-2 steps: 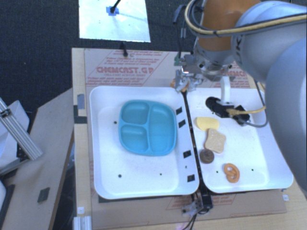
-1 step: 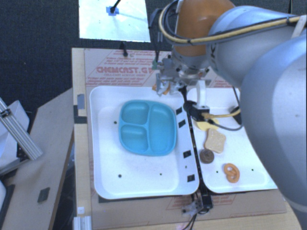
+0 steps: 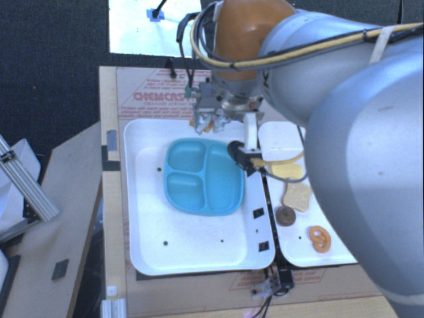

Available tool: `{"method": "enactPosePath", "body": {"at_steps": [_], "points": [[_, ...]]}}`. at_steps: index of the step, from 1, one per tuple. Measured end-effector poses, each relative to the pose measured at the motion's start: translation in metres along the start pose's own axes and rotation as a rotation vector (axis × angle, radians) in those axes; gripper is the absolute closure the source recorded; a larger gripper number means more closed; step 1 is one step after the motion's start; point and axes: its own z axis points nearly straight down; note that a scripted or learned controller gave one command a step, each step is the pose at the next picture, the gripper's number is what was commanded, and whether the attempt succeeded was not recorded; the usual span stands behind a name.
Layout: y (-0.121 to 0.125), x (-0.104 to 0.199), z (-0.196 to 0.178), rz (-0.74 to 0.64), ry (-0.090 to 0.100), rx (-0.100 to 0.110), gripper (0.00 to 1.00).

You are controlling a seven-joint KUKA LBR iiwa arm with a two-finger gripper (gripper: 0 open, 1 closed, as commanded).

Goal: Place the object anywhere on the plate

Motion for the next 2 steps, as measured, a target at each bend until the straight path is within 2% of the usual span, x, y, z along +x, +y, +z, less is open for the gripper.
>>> {"method": "enactPosePath", "body": {"at_steps": [1, 2], "points": [[-0.0030, 0.0343, 0.0031, 0.001, 0.000, 0.000, 1.00], [-0.0026, 0.0322, 0.0030, 0.004, -0.001, 0.000, 0.00]]}}
